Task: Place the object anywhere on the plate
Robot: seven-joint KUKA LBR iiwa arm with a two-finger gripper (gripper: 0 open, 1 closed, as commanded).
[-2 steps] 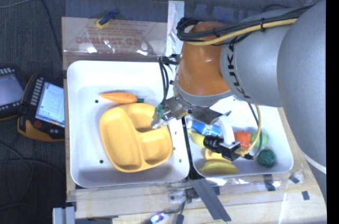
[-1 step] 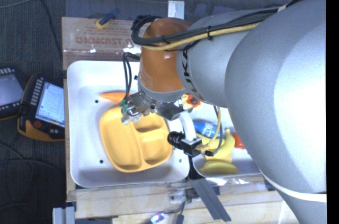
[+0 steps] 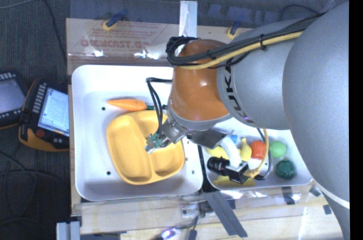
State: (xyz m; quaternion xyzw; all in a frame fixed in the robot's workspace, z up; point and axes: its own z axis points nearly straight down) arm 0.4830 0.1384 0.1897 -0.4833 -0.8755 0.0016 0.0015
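The plate [image 3: 139, 148], a yellow divided dish, lies in the left bin [image 3: 91, 120], and the jaws [image 3: 154, 142] hang right over its middle ridge with something small and greenish at their tip; whether they grip it cannot be told. A good placement would mean lowering straight down before letting go. Farther back, the carrot [image 3: 127, 103], orange and tapered, lies flat just beyond the plate's rim.

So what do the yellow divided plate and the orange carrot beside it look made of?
The yellow divided plate looks like moulded plastic: uniform colour, soft sheen, rounded rims. The orange carrot is probably a plastic toy, smooth and evenly coloured, though real can't be ruled out.
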